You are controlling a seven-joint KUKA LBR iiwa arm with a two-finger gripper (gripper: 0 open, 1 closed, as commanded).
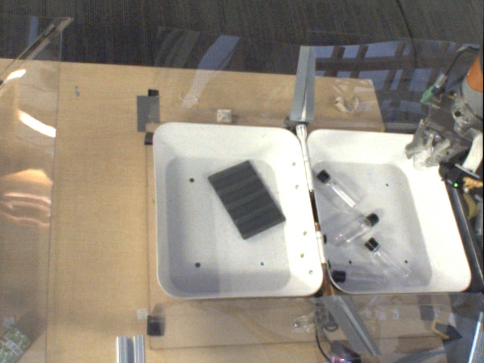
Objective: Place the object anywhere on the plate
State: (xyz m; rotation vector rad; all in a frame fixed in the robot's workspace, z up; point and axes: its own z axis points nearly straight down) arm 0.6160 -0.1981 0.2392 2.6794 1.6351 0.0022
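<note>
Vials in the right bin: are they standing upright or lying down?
Lying down. The three clear vials with black caps rest on their sides on the right bin's floor, long sides visible.

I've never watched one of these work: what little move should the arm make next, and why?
Probably swing left and down over the right bin, towards the nearest clear vial. The gripper hangs at that bin's upper right corner, apart from all three black-capped vials, while the dark ribbed plate waits in the left bin.
</note>
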